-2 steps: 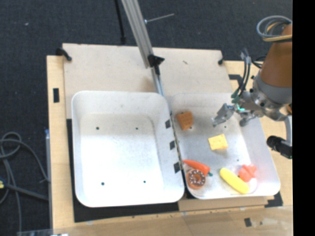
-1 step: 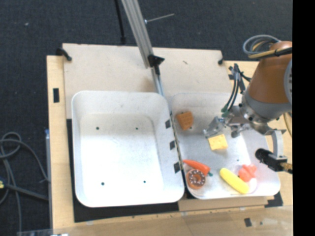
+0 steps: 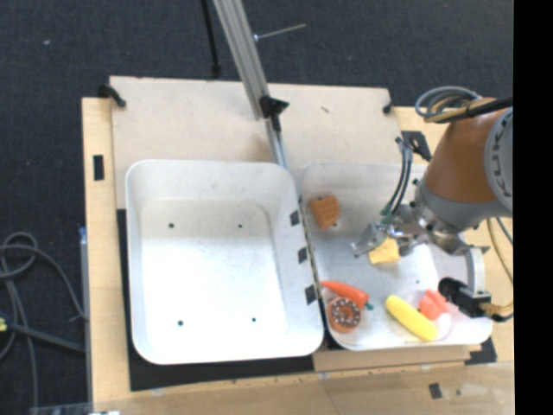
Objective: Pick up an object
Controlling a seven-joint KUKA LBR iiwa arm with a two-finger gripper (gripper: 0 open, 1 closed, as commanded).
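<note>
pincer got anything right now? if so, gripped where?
Cannot be told. The pincer sits right at the yellow wedge in the right bin, but the view is too coarse to show the wedge between its fingers.

robot lab: plywood bench (image 3: 190,119), two white bins (image 3: 216,258), aluminium camera mast (image 3: 242,50), loose cables (image 3: 34,275).

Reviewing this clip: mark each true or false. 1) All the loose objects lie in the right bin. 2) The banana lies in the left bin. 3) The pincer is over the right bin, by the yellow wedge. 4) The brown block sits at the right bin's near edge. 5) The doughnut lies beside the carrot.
1) True: all lie in the right bin.
2) False: the banana lies in the right bin.
3) True: the pincer is by the yellow wedge.
4) False: the brown block sits toward the far side.
5) True: doughnut beside carrot.
</note>
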